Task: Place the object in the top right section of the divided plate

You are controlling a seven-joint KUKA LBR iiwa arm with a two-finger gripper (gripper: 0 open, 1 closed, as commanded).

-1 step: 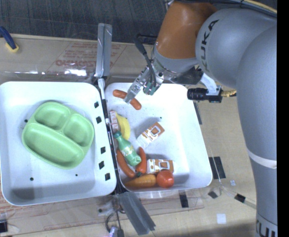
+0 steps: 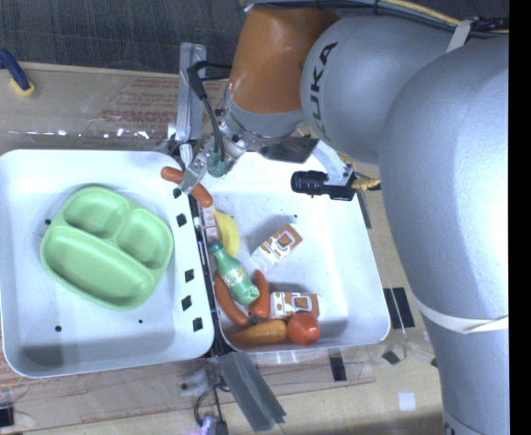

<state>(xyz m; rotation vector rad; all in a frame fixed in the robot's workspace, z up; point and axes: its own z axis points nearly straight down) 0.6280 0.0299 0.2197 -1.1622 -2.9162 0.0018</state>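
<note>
A green divided plate (image 2: 107,243) lies in the left white bin (image 2: 30,343), with two small sections along its upper right and one large section below. My gripper (image 2: 193,169) hangs over the wall between the two bins, near their far end, up and to the right of the plate. An orange sausage-shaped toy (image 2: 172,175) sticks out on both sides of the fingertips, so the fingers look shut on it. Its other end (image 2: 202,195) points down toward the right bin.
The right bin (image 2: 361,270) holds a yellow banana (image 2: 230,235), a green bottle (image 2: 236,280), two small cartons (image 2: 277,246), a red tomato (image 2: 304,329) and other orange and red toy foods along its left and front sides. The arm's bulk fills the upper right.
</note>
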